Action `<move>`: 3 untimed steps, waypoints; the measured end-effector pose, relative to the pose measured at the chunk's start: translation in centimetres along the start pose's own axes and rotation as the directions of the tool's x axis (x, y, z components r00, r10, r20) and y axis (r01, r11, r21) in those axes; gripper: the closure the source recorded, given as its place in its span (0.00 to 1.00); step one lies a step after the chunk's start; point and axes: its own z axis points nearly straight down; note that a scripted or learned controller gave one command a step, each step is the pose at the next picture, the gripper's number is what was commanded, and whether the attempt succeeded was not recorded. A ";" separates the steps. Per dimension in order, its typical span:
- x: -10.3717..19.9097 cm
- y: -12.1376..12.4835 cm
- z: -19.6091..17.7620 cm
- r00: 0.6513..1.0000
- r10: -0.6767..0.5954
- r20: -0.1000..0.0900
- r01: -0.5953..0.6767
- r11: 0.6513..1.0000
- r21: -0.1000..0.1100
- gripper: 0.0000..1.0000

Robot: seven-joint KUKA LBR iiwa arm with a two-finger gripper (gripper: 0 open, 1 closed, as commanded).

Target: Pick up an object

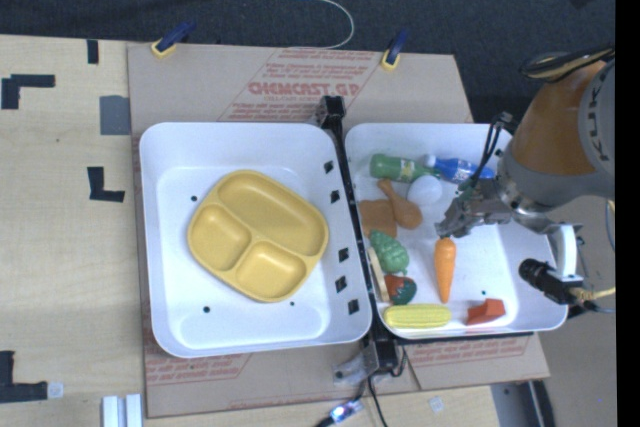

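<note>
The pincer (452, 227) hangs in the right bin (520, 137), its tip just above the carrot (445, 267); its grip cannot be told. Near it lie a white ball (427, 191), green bottle (399, 166), corn (418, 317) and red piece (486, 311). The left bin (160, 215) holds a yellow tray (258, 234).

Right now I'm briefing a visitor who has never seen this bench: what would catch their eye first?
Probably the big yellow divided plate, lying alone in the left bin. Next, the bright clutter of toy food in the right bin: an orange carrot in the middle, a corn cob at the near edge, a green bottle at the far side. The grey and orange arm reaches in from the right, its gripper just above the carrot's top.
</note>
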 end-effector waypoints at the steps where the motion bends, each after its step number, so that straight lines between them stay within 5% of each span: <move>1: 0.0 0.6 -4.3 1.000 0.001 0.001 -0.001 1.000 -0.001 1.00; 2: 0.1 0.7 -7.3 1.000 0.001 0.000 -0.001 1.000 0.001 1.00; 3: 5.2 -0.4 -8.2 1.000 -0.004 -0.002 0.004 1.000 0.004 1.00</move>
